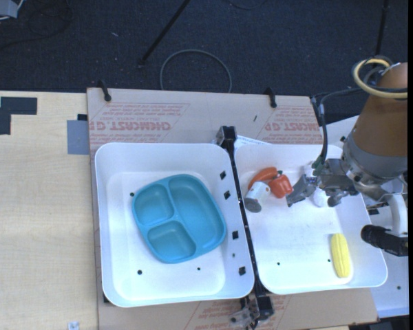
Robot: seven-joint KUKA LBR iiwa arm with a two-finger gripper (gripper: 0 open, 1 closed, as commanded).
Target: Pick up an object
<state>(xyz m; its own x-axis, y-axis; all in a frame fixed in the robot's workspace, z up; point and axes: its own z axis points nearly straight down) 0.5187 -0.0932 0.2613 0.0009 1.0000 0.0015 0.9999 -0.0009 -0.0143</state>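
Yellow corn cob (340, 254): nearest item, lying lengthwise on the floor of the right bin (296, 267), close to that bin's right wall and toward its near corner. Nothing touches it. It sits well apart from my pincer.

Blue tray (177, 216): three compartments, resting flat and slightly turned in the left bin (117, 253). Roughly central on that bin's floor.

Divider (237, 212): black rail running between the two bins from near edge to far edge.

My pincer (315, 191): low over the middle of the right bin, reaching in from the right. Dark metal parts overlap around the tip. State of grip: I cannot tell from this view. Nothing is seen held.

White object (320, 198): small pale piece at my tip, partly hidden by the metal. Contact cannot be confirmed.

Orange and white object (267, 182): lying on the right bin's floor, just left of my pincer, near the divider. Orange upper part, white lower end with a dark tip. Apart from my tip, by a narrow margin.

My arm (382, 126): grey body with the orange band above, standing at the right side.

Cardboard sheet (165, 119): under both bins, printed lettering visible along the far side.
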